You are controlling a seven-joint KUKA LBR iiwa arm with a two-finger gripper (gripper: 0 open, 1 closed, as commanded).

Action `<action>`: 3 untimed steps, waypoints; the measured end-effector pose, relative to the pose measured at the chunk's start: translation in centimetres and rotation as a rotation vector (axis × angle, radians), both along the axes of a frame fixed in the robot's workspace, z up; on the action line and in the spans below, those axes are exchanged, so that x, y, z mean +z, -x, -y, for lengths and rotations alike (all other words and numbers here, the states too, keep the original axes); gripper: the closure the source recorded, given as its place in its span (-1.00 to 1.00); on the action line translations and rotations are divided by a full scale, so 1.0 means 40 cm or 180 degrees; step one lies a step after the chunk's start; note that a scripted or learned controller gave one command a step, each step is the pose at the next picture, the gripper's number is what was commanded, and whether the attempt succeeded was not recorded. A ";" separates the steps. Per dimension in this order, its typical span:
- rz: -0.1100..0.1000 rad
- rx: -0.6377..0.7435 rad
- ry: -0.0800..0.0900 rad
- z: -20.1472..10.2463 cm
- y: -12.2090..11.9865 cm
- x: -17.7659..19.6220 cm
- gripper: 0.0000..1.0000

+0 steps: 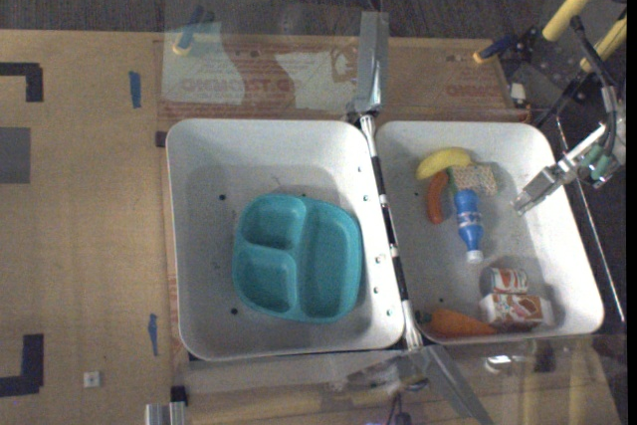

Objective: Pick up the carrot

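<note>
Against the near wall of the right bin (572,244), at its near-left corner, lies the carrot (461,321): orange, tapered, smooth-looking, on its side with its thick end toward the can (515,310). The can, red and white, lies on its side touching or almost touching the carrot. A second red-and-white package (509,279) sits just behind the can.

Gripper (532,194) hangs over the right side of the right bin, well apart from the carrot, pale metal fingers pointing down-left. Nothing is between them; whether they are spread or closed I cannot tell at this resolution.

Risks, as judged from this layout:
- Carrot is pinned between the bin wall, the corner and the can. Little room for a finger on either side, so a descent could strike the wall or the can.
- Tapered, rounded shape on smooth white plastic could roll or squirt out as the fingers close, especially if gripped near the thin end.
- A similar orange-red sausage-like thing (436,199) lies farther back in the right bin, beside the banana (444,161). A colour-based target could lock onto it instead.
- The bottle (468,226), white with a blue label, lies between the gripper's side and the carrot's corner; a low sweep could knock it.

Other contents: a beige, rough-textured sponge-like block (480,179) beside the banana. The left bin (199,154) holds a teal divided tray (297,256), smooth moulded plastic with three compartments.
</note>
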State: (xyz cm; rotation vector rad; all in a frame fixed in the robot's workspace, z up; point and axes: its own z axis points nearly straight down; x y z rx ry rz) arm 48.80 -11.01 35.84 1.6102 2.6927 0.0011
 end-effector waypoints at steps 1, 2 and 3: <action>-0.0004 0.1353 0.0002 0.042 0.020 -0.188 -1.00; -0.0012 0.0501 -0.0005 -0.096 -0.117 -0.424 -1.00; 0.0011 0.0570 0.0002 0.044 -0.005 -0.673 -1.00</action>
